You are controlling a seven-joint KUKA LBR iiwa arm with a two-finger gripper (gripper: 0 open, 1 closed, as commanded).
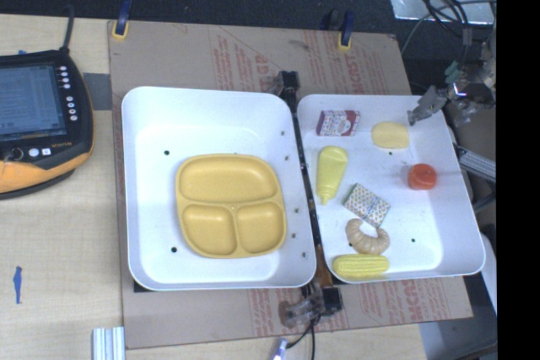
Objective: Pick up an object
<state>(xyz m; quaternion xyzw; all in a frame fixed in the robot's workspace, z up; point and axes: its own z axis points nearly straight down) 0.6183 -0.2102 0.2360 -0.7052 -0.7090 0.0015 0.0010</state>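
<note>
The right bin (439, 223) holds several items. A red and white carton (337, 123) lies at its far left, and a pale yellow oval piece (390, 135) sits beside it. A small red round object (423, 176) rests toward the right wall. Along the left wall lies a yellow squeeze bottle (331, 173). Below it are a patterned packet (367, 203), a tan curled pastry (368, 237) and a yellow corn cob (361, 266). My gripper (424, 107) hangs at the bin's far right corner, just right of the oval piece, with nothing seen in it.
The left bin (152, 181) contains a yellow divided tray (229, 204). A tablet controller (38, 118) lies on the bench at the far left. Clamps (288, 83) (312, 305) sit between the bins, and cables (447, 4) lie at the top right.
</note>
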